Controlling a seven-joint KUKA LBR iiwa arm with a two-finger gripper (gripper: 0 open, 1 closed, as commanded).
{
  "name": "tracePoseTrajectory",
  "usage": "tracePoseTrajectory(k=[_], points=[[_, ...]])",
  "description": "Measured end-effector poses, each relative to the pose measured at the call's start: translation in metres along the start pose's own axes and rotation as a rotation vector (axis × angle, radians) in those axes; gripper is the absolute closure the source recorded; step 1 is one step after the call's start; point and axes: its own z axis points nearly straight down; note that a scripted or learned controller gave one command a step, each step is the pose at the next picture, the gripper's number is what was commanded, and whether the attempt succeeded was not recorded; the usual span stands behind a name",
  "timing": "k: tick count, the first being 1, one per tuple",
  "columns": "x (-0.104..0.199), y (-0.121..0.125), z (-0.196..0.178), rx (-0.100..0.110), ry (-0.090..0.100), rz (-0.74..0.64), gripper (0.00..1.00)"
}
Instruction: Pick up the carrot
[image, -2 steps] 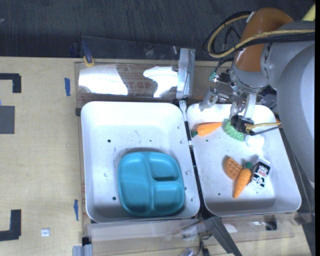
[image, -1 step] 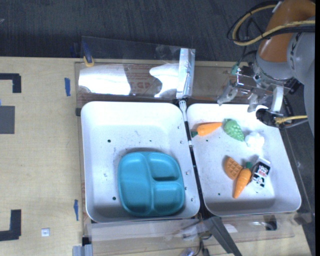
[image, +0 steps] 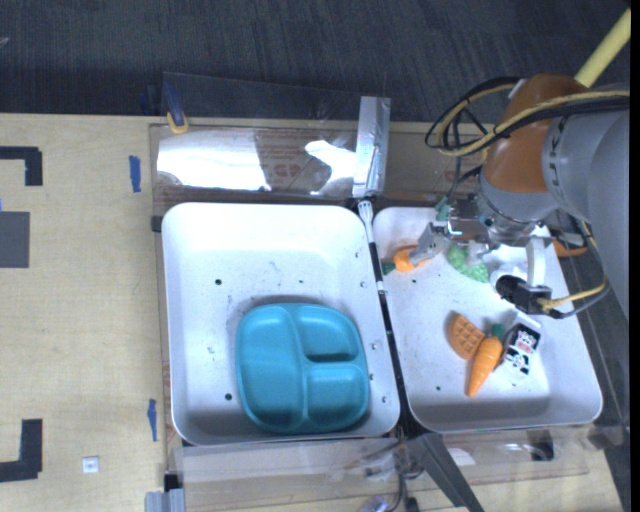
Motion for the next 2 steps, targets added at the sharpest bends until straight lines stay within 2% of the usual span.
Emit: tracePoseTrajectory(k=[1,2], points=[[-0.001,0.030,0.041,-0.007,0.000,0.154,0.00],[0.041,-0.025,-0.062,-0.012,0.002,0.112,0.00]])
